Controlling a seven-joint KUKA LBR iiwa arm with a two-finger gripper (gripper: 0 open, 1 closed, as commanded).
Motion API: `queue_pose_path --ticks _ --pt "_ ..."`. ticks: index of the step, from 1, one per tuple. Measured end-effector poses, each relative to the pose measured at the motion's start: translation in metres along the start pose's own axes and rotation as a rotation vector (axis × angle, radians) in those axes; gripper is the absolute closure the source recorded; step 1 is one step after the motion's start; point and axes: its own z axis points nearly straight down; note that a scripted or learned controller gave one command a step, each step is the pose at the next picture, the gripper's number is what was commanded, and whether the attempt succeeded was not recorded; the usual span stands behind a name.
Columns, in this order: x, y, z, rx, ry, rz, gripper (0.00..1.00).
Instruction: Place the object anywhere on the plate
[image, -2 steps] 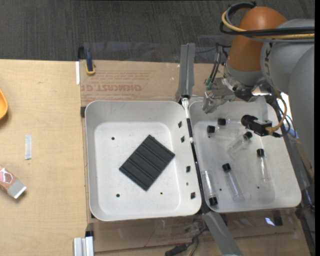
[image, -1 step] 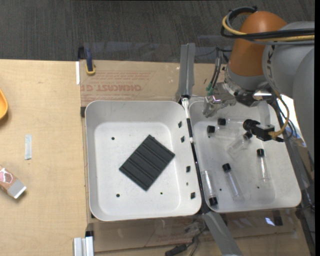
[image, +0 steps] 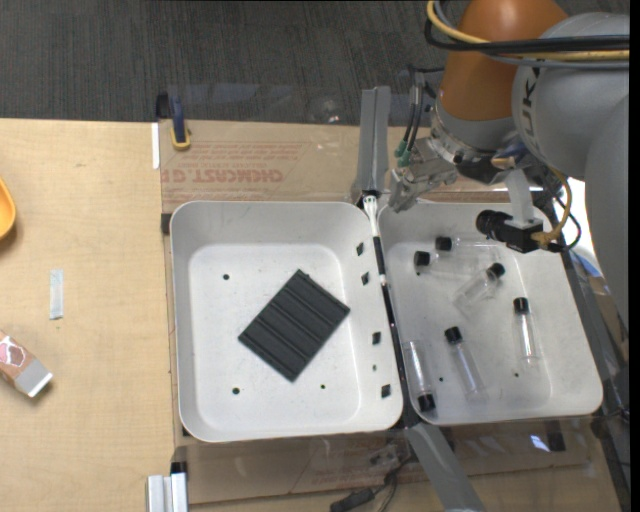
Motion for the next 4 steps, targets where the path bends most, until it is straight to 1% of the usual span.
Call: queue_pose_path --ticks 1,2,3,4 --pt "0.0 0.0 0.0 0.0 0.0 0.0 0.0" --pt "0.085 -0.011 0.02 0.003 0.001 -0.129 0.0" --pt "0.12 -0.071 -0.004 0.003 0.002 -0.153 0.0" --pt "0.179 -0.016 -0.032 0.002 0.001 -0.206 0.0"
